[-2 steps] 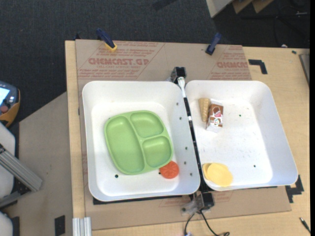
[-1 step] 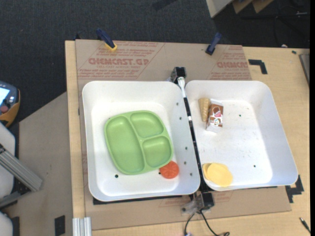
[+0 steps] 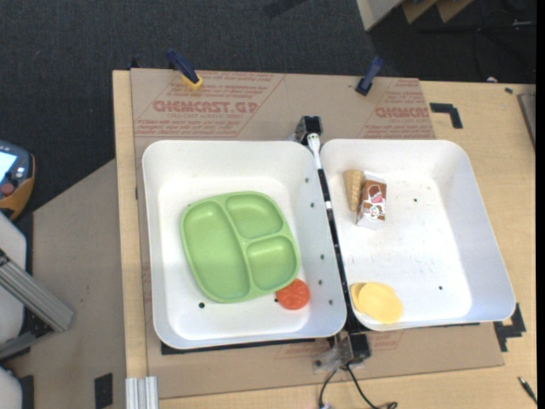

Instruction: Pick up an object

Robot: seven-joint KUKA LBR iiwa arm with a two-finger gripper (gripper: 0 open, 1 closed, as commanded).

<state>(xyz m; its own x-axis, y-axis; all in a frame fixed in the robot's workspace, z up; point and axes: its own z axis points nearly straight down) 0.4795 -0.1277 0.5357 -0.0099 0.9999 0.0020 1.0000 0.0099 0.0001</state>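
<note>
Dark carpet surrounds a counter (image 3: 477,118) topped with a brown cardboard sheet (image 3: 255,100) printed in red lettering and held at its far edge by two clamps, one blue and yellow (image 3: 185,70), one blue (image 3: 370,75). Two shallow white bins sit side by side on it, their inner rims touching along a black seam.

The left bin (image 3: 162,228) holds a light green divided plate (image 3: 239,245) with three compartments, lying flat and turned a little askew. Just beside its near right corner, touching or almost touching the plate's edge, lies a small round red-orange object (image 3: 294,295), possibly a toy tomato.

The right bin (image 3: 451,228) holds three things along its left side. A tan cone-shaped piece (image 3: 353,189) lies near the far left wall, and right against it is a small carton (image 3: 371,201), white with a brown and red label. Well apart from them, in the near left corner, rests a flat yellow disc-like object (image 3: 377,302).

A cable (image 3: 349,390) trails off the counter's near edge.
</note>
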